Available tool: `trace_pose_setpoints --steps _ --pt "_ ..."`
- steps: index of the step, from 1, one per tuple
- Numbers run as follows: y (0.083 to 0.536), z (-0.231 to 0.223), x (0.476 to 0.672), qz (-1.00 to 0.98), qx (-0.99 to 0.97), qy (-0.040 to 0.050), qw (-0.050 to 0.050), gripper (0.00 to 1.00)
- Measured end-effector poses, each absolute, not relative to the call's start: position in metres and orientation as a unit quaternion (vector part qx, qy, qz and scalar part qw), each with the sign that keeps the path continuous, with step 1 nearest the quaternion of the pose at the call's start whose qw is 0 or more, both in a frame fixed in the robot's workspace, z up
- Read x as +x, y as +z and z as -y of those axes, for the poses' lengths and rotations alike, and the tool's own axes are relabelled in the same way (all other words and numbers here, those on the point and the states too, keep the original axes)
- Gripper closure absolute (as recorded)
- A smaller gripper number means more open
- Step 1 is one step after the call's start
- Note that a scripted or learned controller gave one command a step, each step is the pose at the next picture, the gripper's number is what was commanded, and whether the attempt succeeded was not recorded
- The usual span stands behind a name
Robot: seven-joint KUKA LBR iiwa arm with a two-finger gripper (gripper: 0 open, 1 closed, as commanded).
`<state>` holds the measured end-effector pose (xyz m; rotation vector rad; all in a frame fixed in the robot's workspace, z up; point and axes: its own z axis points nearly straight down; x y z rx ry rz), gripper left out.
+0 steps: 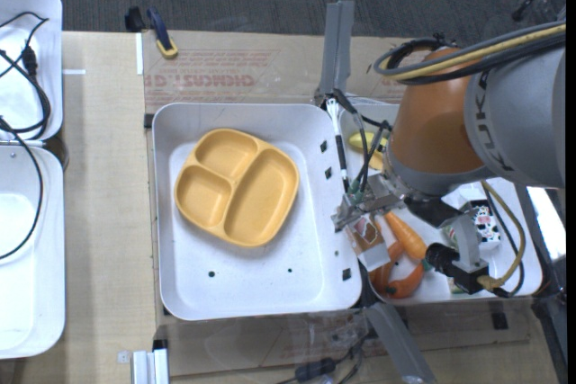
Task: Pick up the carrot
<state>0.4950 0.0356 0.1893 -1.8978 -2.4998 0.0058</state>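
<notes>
A: Item, carrot (407, 236)?
B: Orange, tapered, lying slantwise in the right bin (522, 279), near its left wall, just below the gripper (364, 209).
A: Gripper state?
B: Cannot tell.
A: Left bin (171, 220)?
B: One yellow divided plate (237, 185).

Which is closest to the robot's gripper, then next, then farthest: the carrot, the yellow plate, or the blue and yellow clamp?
From the gripper:
1. Carrot, right beside it in the right bin.
2. Yellow plate, in the left bin.
3. Clamp, far away at the bench's top left.

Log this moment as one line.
arm: over right bin | gripper: by carrot | grasp: unconfirmed | yellow plate: left bin
</notes>
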Motion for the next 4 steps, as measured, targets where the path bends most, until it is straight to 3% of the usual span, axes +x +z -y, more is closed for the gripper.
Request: trace_pose_setpoints --steps 1,2,4 --pt "0.272 0.038 0.479 0.837 -0.546 0.0015 0.000 1.00" --pt "0.272 0.038 0.479 0.837 -0.546 0.0014 0.000 0.00" --pt "0.091 0.101 0.478 0.819 -0.574 0.0000 0.001 0.00"
